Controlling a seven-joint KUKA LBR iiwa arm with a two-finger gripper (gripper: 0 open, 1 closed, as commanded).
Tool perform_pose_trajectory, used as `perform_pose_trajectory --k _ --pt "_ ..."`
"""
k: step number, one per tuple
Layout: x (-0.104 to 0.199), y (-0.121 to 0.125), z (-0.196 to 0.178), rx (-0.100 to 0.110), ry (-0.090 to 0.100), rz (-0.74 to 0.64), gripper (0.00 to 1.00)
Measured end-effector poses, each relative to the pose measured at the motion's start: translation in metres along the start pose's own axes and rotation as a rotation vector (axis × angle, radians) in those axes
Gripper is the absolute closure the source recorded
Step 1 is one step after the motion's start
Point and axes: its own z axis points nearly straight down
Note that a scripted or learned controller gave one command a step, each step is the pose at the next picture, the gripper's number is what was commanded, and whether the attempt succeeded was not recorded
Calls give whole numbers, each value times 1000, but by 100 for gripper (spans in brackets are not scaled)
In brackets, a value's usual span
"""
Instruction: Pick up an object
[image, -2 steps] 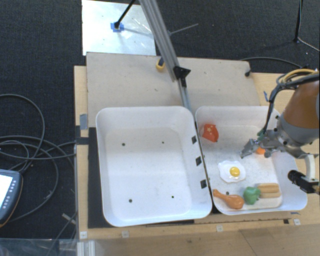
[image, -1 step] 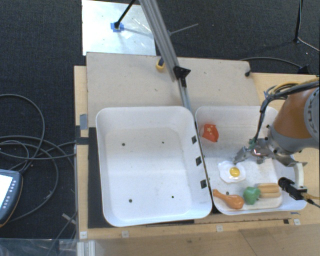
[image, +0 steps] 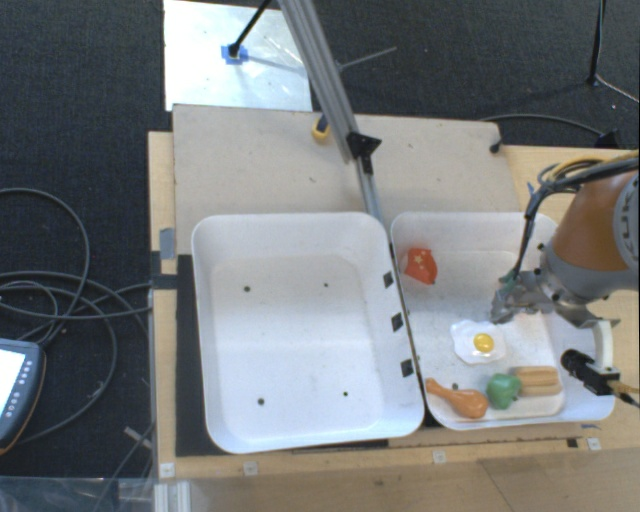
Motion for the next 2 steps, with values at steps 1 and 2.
perform_pose_trajectory --k 1,2 --pt "-3 -1 -44 -2 -1 -1 100" --pt "6 4 -103 -4 -2 -5 100"
